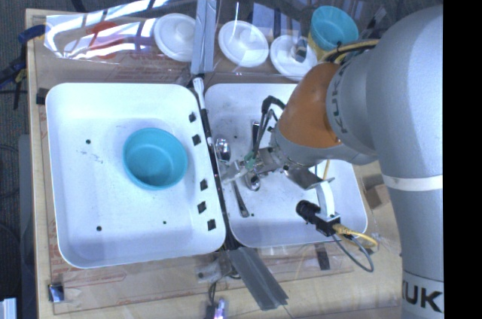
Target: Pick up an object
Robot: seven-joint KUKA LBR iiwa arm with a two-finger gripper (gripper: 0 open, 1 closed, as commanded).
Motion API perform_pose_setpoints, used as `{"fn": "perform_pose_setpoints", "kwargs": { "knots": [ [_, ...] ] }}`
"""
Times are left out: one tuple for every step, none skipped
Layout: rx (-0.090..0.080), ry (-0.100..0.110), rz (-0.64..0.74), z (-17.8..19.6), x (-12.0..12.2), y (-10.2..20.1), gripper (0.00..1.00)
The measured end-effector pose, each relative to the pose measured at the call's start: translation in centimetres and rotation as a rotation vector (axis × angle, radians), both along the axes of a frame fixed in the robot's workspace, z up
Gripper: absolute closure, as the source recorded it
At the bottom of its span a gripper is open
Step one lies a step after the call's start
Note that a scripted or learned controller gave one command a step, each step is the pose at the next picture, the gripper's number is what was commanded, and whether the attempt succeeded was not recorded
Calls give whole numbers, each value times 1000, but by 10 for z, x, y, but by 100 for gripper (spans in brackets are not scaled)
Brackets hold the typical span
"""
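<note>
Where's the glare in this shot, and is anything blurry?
Camera view: strong glare on the clear plastic sheet behind the left bin, bright light patches on the floor at top left; the gripper area looks soft and cluttered, the blue bowl fairly crisp.

The left bin [75, 159] lies mostly open around 1 blue bowl [155, 157] near its middle. The arm [354, 114] covers much of the right bin [248, 231]; 3 white lids [243, 44] and a blue cup [334, 27] line the far edge.
</note>
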State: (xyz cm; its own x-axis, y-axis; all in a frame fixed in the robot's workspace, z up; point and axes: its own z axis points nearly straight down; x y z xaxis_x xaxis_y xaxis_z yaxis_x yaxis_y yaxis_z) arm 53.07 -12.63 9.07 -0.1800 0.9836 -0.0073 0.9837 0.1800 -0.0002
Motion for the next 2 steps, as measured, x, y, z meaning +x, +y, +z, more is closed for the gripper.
{"fn": "perform_pose_setpoints", "kwargs": {
  "knots": [
    [4, 4, 6, 6, 1, 2, 100],
    [2, 5, 5, 7, 1, 1, 0]
  ]
}}
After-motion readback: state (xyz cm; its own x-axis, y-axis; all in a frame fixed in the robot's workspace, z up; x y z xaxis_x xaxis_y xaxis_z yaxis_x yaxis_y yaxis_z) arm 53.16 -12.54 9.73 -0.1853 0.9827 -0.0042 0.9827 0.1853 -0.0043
